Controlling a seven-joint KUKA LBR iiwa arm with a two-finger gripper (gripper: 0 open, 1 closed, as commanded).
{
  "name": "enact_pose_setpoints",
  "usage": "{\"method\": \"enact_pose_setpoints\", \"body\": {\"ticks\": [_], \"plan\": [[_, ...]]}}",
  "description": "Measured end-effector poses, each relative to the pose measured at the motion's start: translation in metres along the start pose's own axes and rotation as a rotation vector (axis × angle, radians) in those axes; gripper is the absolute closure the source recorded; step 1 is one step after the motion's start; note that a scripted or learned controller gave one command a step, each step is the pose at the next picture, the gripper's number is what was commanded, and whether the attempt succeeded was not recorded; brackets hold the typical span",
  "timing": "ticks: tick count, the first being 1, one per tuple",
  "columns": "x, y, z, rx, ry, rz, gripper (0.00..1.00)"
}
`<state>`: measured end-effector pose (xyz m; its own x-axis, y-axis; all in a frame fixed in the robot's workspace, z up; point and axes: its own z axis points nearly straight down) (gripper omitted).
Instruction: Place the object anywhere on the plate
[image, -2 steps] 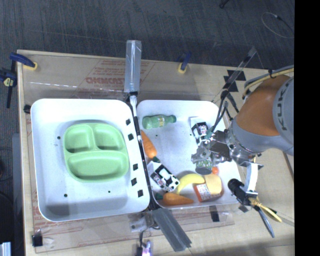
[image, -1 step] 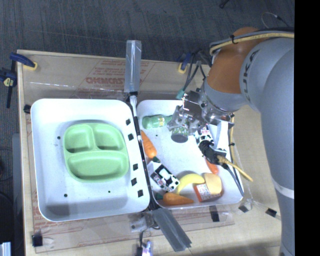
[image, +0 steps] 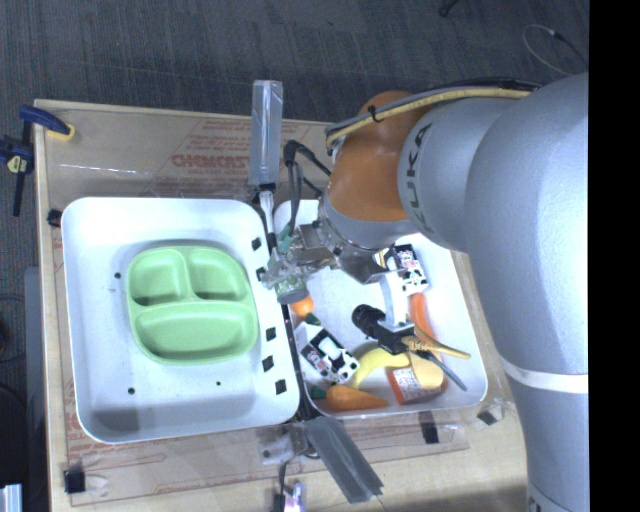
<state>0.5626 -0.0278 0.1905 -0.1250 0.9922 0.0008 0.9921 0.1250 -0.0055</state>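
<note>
The grey two-finger gripper hangs over the seam where the two shallow white bins meet, at the left edge of the right white bin. Whether it is open or closed, and whether it has anything in it, cannot be told: the wrist covers it from above.

The pale green three-compartment plastic plate lies just to the tool's left, in the middle of the left white bin, with its long single compartment on the near side. The move called for is probably a short carry leftward across the seam.

Behind and below the tool lies a heap of loose things: an orange carrot-shaped toy, a yellow rounded piece and a black-and-white patterned block. Around the plate the bin floor is bare.
</note>
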Motion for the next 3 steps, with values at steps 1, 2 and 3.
{"method": "enact_pose_setpoints", "body": {"ticks": [1, 2, 3], "plan": [[0.064, 0.05, -0.001, -0.002, -0.001, -0.077, 1.0], [0.143, 0.062, -0.046, -0.001, -0.001, 0.176, 1.0], [0.143, 0.062, -0.046, -0.001, -0.001, 0.176, 0.0]]}}
